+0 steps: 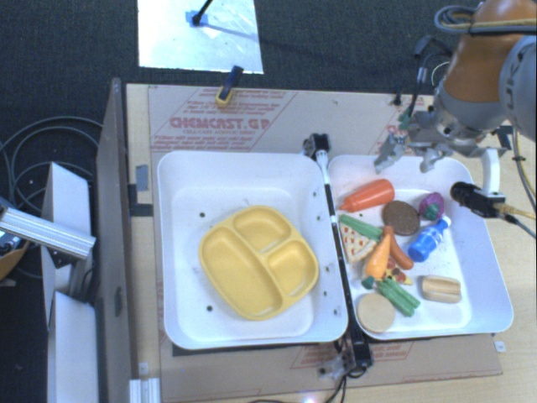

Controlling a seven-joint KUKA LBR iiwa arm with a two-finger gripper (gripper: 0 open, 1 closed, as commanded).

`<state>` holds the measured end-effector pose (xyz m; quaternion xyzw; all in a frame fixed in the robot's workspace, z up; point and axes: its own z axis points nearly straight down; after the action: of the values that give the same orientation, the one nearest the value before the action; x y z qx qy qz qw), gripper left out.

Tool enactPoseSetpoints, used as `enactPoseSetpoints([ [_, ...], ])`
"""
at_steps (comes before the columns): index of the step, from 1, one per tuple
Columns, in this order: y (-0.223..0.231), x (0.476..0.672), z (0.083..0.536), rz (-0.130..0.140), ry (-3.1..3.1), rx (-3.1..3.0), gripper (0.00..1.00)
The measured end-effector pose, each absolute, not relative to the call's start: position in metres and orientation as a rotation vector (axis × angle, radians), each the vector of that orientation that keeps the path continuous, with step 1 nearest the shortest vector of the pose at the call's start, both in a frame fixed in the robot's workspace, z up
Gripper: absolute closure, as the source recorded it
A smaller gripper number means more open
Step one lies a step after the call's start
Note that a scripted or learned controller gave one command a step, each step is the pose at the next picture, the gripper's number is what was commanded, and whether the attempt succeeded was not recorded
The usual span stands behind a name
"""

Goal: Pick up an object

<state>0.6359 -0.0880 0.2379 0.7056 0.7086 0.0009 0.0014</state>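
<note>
The right bin (487,250) holds several toy foods: an orange carrot-like piece (367,196), a brown round patty (401,217), a purple item (431,204), a blue bottle (426,240), a pizza slice (358,246), a second small carrot (379,257), a green stalk (396,296), a tan loaf (440,289) and a tan disc (376,313). My gripper (409,156) hangs over that bin's far rim, above and behind the orange piece. It is open, its two fingers spread apart with nothing between them.
The left bin (185,225) carries a yellow divided plate (258,261). A black clip (317,146) sits where the bins meet at the back. A black cylinder on a cable (474,198) juts over the right bin's far right side.
</note>
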Motion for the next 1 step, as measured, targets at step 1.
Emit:
enactPoseSetpoints([
  [1, -0.0857, 0.5992, 0.1031, -0.011, 2.229, 2.227, 0.00],
])
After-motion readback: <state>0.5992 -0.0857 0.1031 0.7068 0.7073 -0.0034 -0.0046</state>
